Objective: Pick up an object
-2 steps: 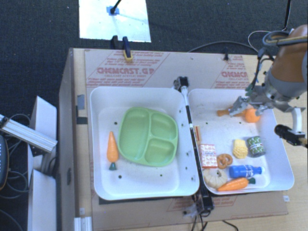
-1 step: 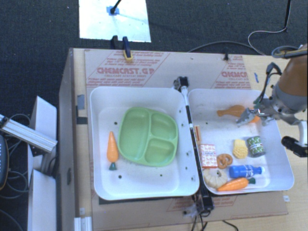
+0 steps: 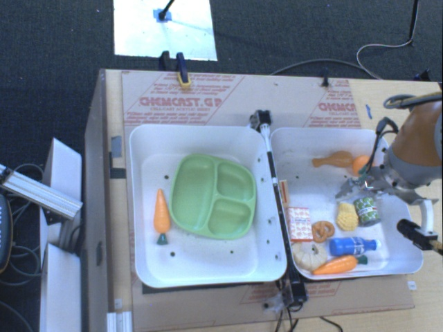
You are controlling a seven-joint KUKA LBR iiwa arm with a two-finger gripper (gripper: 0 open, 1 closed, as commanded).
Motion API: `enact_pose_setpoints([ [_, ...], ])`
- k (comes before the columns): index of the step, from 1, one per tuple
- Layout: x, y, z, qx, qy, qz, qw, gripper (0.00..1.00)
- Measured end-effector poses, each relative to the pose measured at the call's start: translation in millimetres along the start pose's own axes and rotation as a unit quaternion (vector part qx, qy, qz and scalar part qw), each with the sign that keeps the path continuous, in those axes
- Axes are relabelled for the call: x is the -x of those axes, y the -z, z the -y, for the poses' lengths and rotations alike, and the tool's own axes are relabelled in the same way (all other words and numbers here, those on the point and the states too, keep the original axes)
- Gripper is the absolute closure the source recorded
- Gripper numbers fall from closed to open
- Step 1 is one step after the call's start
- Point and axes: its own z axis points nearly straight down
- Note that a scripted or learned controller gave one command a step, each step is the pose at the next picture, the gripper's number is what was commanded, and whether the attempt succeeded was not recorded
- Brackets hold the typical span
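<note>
camera view | gripper (image 3: 361, 185) low in right bin (image 3: 394, 263), at 12 o'clock of green can (image 3: 367, 210) | finger opening: cannot tell, nothing seen held | can beside corn (image 3: 347, 216) | progress: approach stage; grasp and lift outstanding

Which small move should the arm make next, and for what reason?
Probably a short descent: the gripper hovers in the right bin above the green can and yellow corn, and nothing shows between its fingers.
</note>
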Motion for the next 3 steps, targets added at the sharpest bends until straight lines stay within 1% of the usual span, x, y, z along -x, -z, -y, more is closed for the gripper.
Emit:
enact_pose_setpoints([
  [1,0,0,24,0.000,0.000,0.000,1.0000,0.00],
  [2,0,11,23,0.002,0.000,0.001,1.0000,1.00],
  [3,0,64,-3,0.002,0.001,0.001,1.0000,1.00],
])
